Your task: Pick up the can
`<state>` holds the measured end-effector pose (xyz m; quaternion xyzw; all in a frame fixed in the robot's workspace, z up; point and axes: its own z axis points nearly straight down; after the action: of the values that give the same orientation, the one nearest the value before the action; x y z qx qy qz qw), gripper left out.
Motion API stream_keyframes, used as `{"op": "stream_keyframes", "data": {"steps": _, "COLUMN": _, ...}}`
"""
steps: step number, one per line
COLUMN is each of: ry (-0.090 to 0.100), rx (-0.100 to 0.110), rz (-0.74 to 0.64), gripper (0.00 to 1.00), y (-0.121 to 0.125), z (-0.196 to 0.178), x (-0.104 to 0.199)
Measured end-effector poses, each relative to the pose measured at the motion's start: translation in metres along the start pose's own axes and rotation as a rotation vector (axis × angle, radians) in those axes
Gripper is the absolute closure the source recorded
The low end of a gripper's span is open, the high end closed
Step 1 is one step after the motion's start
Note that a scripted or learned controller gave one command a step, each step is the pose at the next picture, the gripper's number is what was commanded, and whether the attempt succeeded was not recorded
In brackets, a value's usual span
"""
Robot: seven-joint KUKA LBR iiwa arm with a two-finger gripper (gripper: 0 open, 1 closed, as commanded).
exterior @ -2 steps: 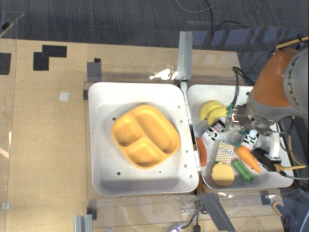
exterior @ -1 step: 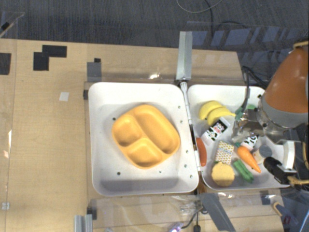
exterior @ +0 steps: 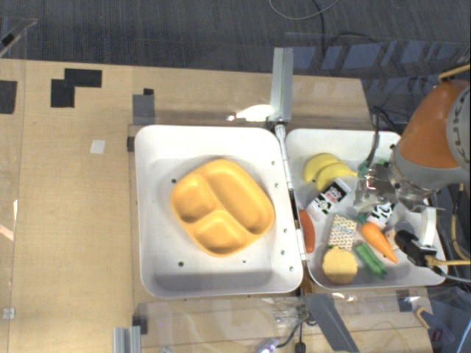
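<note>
Pale wood tabletop (exterior: 66, 219) on dark grey carpet (exterior: 147, 13) carries two white bins, the right bin (exterior: 346, 140) holding the black-and-white can (exterior: 329, 197) beside bananas (exterior: 329, 169); the jaws' state I cannot tell.

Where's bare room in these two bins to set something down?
Left bin: bare floor all round the yellow tray, widest along the near wall. Right bin: crowded with bananas, carrot and more; the arm hangs over it.
</note>
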<state>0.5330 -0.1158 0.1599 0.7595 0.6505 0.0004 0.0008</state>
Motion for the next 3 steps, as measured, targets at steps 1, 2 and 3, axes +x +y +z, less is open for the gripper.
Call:
{"op": "stream_keyframes", "data": {"steps": 1, "ry": 0.001, "rx": -0.004, "rz": 0.029, "gripper": 1.00, "y": -0.041, "z": -0.083, "x": 0.022}}
{"op": "stream_keyframes", "data": {"steps": 2, "ry": 0.000, "rx": 0.000, "rz": 0.044, "gripper": 1.00, "y": -0.037, "z": 0.009, "x": -0.003}}
{"op": "stream_keyframes", "data": {"steps": 3, "ry": 0.001, "rx": -0.004, "rz": 0.013, "gripper": 1.00, "y": -0.054, "z": -0.071, "x": 0.058}}
